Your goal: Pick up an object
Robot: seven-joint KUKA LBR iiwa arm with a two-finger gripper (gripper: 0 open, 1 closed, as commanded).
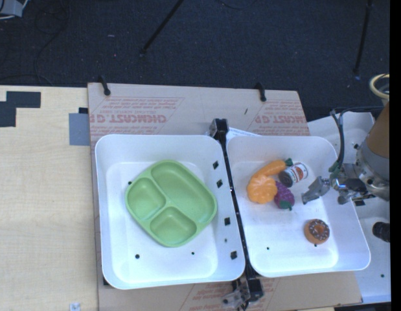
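**Gripper poised over the right bin, nothing in its grasp**

Gripper (pixel 324 190) hangs at the right bin's (pixel 349 254) right side, its two grey fingers spread apart with nothing between them. One finger (pixel 312 192) points down and left toward the toys; the other sits just right of it, near the wrist.

Left of the gripper lies a cluster of objects: a small jar (pixel 295 173) with a white label, up and left of the fingers; a purple grape toy (pixel 284 197) just left of the lower finger, close but apart; and beyond those an orange toy (pixel 264 183), touching the grapes. Below the gripper, apart from it, rests a brown donut (pixel 317 230).

Far to the left, in the left bin (pixel 116 264), a green divided plate (pixel 170 202) lies flat.
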